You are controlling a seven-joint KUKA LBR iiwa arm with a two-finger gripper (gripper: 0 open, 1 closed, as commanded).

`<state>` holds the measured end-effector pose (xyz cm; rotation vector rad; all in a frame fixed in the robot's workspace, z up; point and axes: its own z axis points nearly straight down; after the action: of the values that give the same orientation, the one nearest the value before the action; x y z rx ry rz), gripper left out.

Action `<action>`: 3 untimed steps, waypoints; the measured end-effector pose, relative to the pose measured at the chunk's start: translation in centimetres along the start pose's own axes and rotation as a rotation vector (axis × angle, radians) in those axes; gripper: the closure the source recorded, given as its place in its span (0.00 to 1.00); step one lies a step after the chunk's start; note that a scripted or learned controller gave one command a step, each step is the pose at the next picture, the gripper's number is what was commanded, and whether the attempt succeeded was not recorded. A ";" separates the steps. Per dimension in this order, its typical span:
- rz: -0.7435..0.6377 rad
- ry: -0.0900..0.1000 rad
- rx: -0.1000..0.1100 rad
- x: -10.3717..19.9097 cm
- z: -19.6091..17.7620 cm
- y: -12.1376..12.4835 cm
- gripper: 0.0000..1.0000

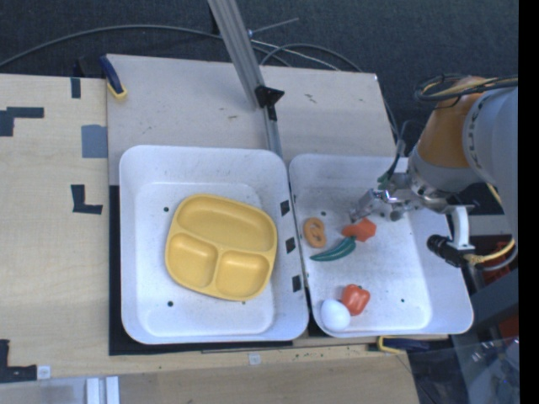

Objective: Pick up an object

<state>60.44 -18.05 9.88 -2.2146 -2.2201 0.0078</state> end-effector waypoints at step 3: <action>0.000 -0.001 -0.010 -0.2 -11.0 -0.2 1.00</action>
<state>60.29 -18.28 20.91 -2.2208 -2.2253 -0.0022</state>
